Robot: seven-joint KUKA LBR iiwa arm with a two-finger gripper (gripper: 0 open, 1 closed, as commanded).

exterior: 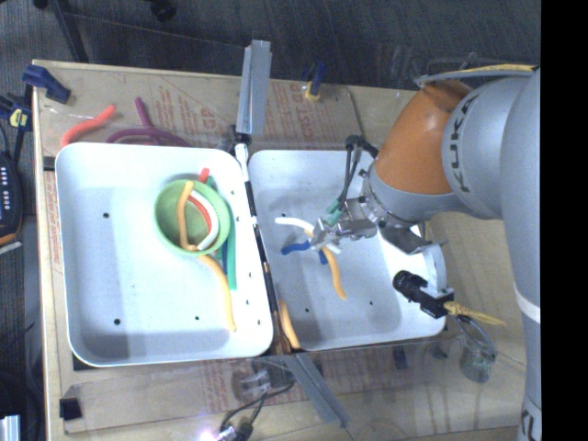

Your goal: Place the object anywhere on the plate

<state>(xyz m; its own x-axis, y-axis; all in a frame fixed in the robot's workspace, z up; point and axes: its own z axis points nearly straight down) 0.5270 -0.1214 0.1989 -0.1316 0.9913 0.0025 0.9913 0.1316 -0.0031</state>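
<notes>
The thin sticks (312, 242) that the claw (323, 235) is working on lie in the right bin (367, 324), not on the plate (175, 220). They are a small bunch: a white one sticks out to the left, a blue one sits just under it, and an orange one runs down and to the right. The claw is right on top of this bunch, touching it or almost touching it. I cannot tell if the claw is spread or squeezed, and I cannot tell if any stick is really caught in it, because the parts there are small and mixed together. The green plate is far off from the bunch, in the left bin (101, 320), across the wall between the two bins. It already has things on it: a yellow stick, a red and white ring, and a green stick beside it. So I think the job is only starting. The pick-up is not clearly done. What is left is to lift a stick, carry it over the middle wall to the left, and let it go on the plate.
</notes>
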